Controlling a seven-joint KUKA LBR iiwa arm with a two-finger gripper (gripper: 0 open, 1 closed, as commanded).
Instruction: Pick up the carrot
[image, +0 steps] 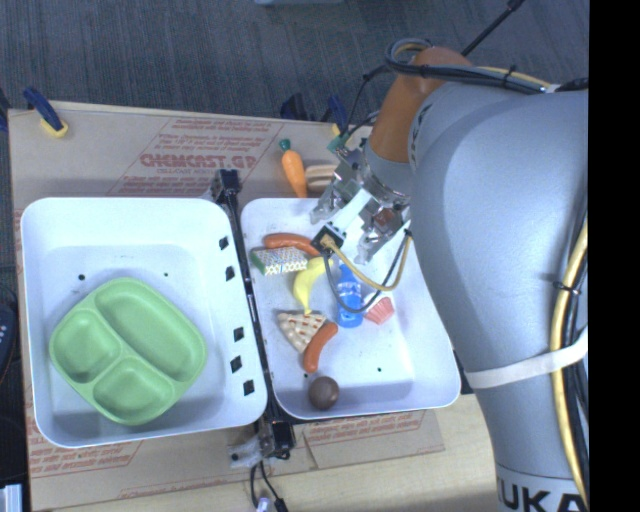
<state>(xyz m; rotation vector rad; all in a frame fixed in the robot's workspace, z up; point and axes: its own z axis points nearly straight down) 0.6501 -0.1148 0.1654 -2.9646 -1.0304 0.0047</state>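
Grey arm (500, 250) entering from right, gripper (352, 222) over right bin (430, 370), finger state indeterminate, carrot (293, 171) outside on cardboard beyond bin rim, green plate (127, 349) in left bin (40, 240).

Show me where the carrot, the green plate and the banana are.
carrot (293, 172): camera view, middle of its orange body.
green plate (127, 349): camera view, ridge between its compartments.
banana (306, 283): camera view, middle of its yellow curve.

The bench (150, 160) bears two white bins (40, 300) (420, 350) and a carrot (293, 172).
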